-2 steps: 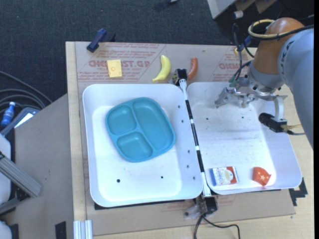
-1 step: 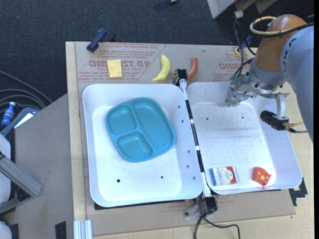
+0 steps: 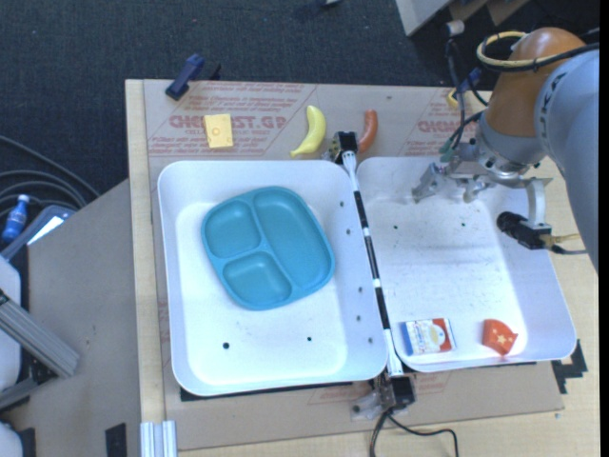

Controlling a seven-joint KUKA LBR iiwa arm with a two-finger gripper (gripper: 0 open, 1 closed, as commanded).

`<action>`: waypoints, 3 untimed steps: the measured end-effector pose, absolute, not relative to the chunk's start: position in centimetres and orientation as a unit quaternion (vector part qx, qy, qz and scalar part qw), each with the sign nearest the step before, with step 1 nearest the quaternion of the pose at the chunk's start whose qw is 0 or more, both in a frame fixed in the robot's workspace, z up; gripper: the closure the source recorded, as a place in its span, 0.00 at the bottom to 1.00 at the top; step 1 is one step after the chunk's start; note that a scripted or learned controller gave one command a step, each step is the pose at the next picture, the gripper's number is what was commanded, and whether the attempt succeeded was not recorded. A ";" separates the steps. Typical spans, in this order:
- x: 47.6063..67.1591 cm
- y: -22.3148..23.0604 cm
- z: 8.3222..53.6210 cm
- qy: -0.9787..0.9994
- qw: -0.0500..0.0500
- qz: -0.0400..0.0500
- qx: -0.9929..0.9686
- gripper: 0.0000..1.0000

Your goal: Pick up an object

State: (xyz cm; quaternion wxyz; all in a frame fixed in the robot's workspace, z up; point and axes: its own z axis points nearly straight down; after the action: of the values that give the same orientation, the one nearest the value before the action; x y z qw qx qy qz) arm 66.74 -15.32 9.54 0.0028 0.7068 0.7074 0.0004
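My gripper [image 3: 447, 187] hangs over the far end of the right bin [image 3: 533, 284], close to its back wall. Its two fingers [image 3: 422, 190] are spread apart with nothing between them, so it is open. A small white carton with blue and red print [image 3: 425, 336] lies at the near edge of that bin. Just to its right sits a small red object [image 3: 500, 336]. Both are well apart from the gripper, toward the front. A blue divided plate [image 3: 267, 246] lies in the left bin [image 3: 190, 350].
Behind the bins, on the cardboard bench top, lie a yellow banana [image 3: 309, 131], an orange-red sausage shape [image 3: 367, 129], a yellow square tag [image 3: 218, 132] and a dark blue item [image 3: 184, 76]. A black-and-white divider [image 3: 366, 246] runs between the bins.
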 end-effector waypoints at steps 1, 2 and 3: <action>66.8 -15.3 10.6 0.708 0.005 0.001 0.707 1.00; 66.8 -15.3 10.6 0.708 0.004 0.001 0.707 0.00; 66.6 -11.5 8.5 0.707 -0.002 0.000 0.707 0.00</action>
State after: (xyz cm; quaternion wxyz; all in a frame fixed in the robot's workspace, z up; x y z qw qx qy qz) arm 66.63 -11.49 8.45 -0.0015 0.7068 0.7074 -0.0004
